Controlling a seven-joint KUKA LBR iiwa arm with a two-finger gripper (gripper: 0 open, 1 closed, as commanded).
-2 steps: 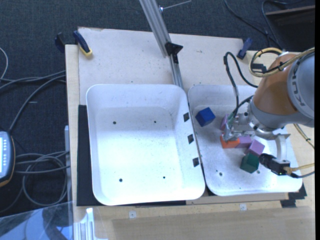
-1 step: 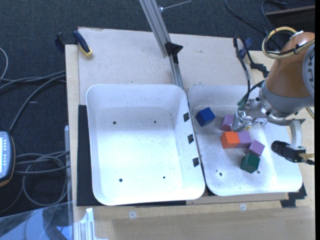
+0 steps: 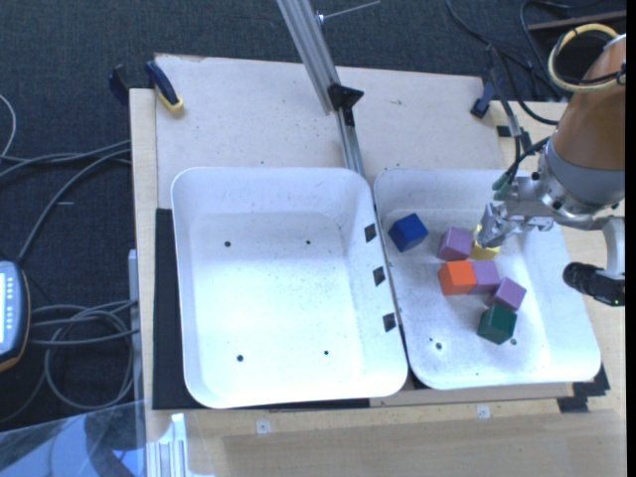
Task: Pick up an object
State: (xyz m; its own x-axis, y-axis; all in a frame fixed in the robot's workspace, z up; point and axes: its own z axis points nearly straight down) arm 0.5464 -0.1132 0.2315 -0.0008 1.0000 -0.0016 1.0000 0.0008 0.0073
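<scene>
The gripper (image 3: 490,235) is low in the right bin (image 3: 556,366), its metal fingers pointing down and to the left onto a small yellow block (image 3: 485,250). Whether those fingers are spread or closed cannot be told, nor whether they have the yellow block between them; the block shows just under the tips, partly covered. Above the gripper the arm (image 3: 588,137) runs up to the right, grey at the wrist with the orange band over it.

Taking the yellow block as the mark: a purple cube (image 3: 456,242) sits just left of it, touching or nearly so. An orange cube (image 3: 457,277) lies just below and left, against the purple cube's lower side. A second purple block (image 3: 487,275) lies directly below the yellow one, beside the orange cube. A third purple block (image 3: 511,292) is below and right, and a dark green cube (image 3: 497,323) lies further below, just under that third purple one. A blue cube (image 3: 407,233) stands apart to the left, near the bin's left wall.

The left bin (image 3: 199,266) lies well to the left of the yellow block, across the divide between the two bins. A slanted metal rod (image 3: 308,38) rises from the bench (image 3: 258,117) above that divide, up and to the left of the block.
</scene>
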